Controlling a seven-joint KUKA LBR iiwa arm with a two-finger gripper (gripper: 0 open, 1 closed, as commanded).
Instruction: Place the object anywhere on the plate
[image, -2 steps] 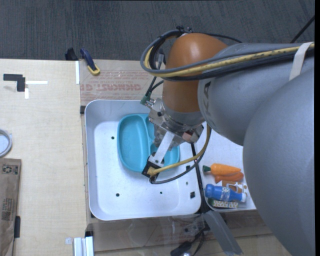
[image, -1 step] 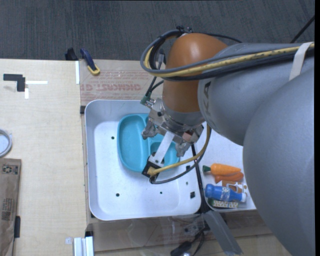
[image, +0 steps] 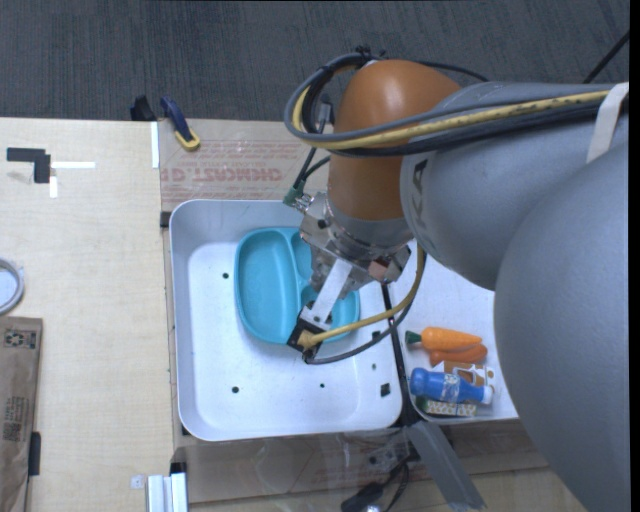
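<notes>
Turquoise plate (image: 265, 290) under my gripper (image: 350, 262), the loose things over in the other bin.
I hang above the plate's right-hand part in the view's left bin (image: 205, 400). Whether I am released or clenched on anything I cannot tell, because my wrist hides it. An orange carrot (image: 455, 343) and a blue bottle (image: 450, 385) lie in the right bin (image: 455, 300), toward the view's lower right of me. Both have their long axes running left to right, and the carrot is the nearer. I judge a grasp across that axis would suit.
</notes>
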